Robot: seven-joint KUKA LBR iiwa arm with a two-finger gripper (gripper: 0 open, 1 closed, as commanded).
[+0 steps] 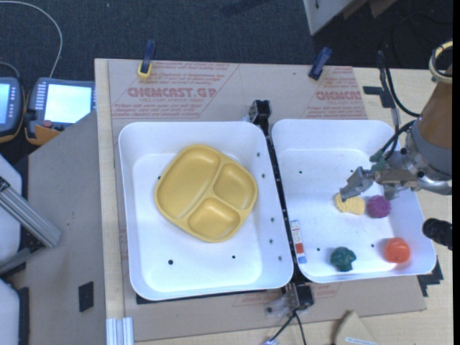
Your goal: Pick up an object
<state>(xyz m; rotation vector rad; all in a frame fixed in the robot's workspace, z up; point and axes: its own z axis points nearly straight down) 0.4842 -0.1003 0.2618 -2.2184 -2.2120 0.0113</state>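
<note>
- Camera view, from the near edge of the bench: I see the right bin (316, 131) holding four small items, with a green lumpy piece (343, 258) closest to the front wall.
- To the right of that, near the front right corner, I see an orange-red round piece (396, 250), well apart from the green one.
- Further in, I have a purple piece (378, 207) sitting just beside a pale yellow piece (351, 205); the two look close to touching.
- My gripper (361, 183) reaches in from the right and sits right above the yellow piece, its grey fingers (353, 187) angled down toward it.
- I cannot tell how far apart the fingers are, and I see nothing lifted between them; the yellow piece looks to be resting on the bin floor.
- In the left bin (136, 214) I see a yellow divided plate (207, 192) with three compartments, lying flat near the middle.
- At the far edge of the bench I see two blue clamps (320, 62) on the board.
</note>
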